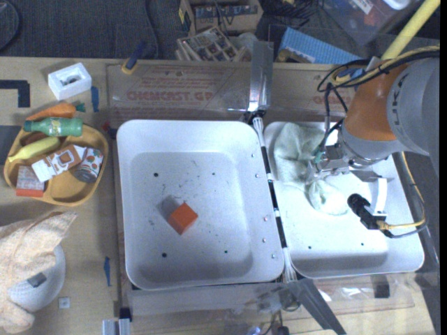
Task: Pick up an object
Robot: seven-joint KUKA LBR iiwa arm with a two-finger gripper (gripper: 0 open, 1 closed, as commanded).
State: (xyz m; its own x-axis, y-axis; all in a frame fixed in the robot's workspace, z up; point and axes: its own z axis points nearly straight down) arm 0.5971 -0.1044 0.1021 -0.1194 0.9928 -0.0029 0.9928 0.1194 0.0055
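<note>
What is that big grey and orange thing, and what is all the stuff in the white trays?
That is a robot arm, photographed by one camera looking down from above. Its job is to pick things up. Its gripper, a sort of two-finger hand, is down in the right bin, right at a pale crumpled cloth. I cannot tell whether it has hold of it. The left bin holds a small orange block. Off to the left sits a yellow bowl of toy food.

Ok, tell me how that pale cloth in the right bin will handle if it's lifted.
The cloth lies crumpled in soft folds, so it would probably sag and drape rather than hold shape. It looks thin, so likely light. Bunched against the right bin's wall, it may drag as it rises.
</note>
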